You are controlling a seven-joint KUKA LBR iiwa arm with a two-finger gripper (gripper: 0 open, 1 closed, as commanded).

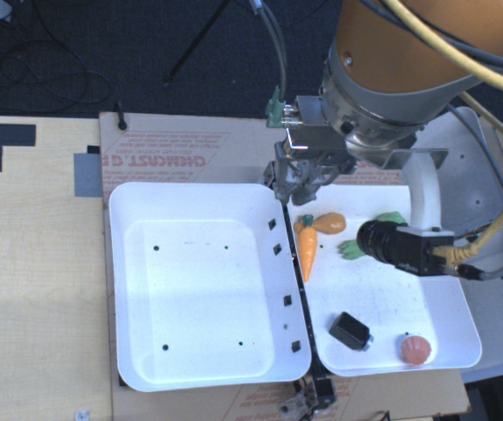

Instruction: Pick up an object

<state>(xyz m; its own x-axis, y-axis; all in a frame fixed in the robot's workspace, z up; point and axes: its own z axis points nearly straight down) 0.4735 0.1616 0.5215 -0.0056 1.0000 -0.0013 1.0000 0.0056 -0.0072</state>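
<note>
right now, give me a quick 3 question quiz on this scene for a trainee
1. True or false: the carrot lies in the left bin.
2. Which thing lies nearest the right bin's front right corner? A) black block B) pink ball C) carrot
3. Fill in: the claw hangs over the right bin's far ____ corner.

Key: 1 false; 2 B; 3 left.

hand (300, 185) hovers at the right bin's (449, 323) far-left corner, above the carrot (306, 248).
</note>
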